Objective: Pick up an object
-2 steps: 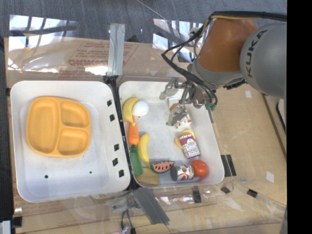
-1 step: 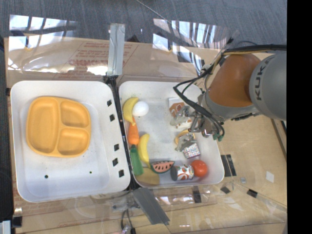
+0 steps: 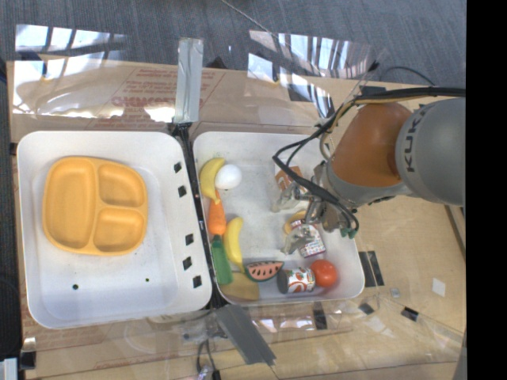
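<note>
The pincer (image 3: 307,226) is down in the right bin (image 3: 261,145), right over a small carton (image 3: 309,244) with a red and white label, but cables and the wrist sit in front of it, so I honestly can't tell how it's set or whether it has anything.

That carton is my guess for the target. It looks like light toy stuff, thin-walled and a bit crushable, so I'd squeeze across its flat sides rather than the corners.

Just below it are a little can (image 3: 295,281) and a tomato (image 3: 324,274) (both round and smooth, probably slippery and prone to rolling away). Further left there's a watermelon slice (image 3: 264,271), a banana (image 3: 234,241), a carrot (image 3: 217,217) and a white egg (image 3: 228,177) against the bin's left wall.

The left bin (image 3: 47,299) just has a yellow divided tray (image 3: 95,204), stiff but too wide to grab anywhere but its rim.
</note>
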You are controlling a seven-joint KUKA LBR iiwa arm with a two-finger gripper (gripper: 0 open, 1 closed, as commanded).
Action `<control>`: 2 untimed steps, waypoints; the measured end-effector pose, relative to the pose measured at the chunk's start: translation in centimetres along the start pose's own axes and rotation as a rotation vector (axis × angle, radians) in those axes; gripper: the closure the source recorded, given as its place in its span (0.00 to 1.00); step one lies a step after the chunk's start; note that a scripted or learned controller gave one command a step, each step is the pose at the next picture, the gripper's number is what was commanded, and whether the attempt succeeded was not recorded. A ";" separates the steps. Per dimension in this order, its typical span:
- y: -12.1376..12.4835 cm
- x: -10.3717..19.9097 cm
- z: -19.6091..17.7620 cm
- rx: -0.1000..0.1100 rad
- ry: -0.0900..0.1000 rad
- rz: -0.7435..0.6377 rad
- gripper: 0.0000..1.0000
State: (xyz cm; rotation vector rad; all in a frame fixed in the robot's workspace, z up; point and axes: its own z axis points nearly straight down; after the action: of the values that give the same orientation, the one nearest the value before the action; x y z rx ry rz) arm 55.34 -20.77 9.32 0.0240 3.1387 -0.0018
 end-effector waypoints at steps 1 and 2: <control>0.2 -0.3 -1.2 0.002 -0.006 -0.009 1.00; -0.1 -7.4 -6.1 0.000 -0.004 0.071 1.00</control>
State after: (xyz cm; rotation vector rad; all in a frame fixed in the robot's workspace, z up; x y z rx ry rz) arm 62.72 -20.98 15.42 0.1352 3.1323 -0.0022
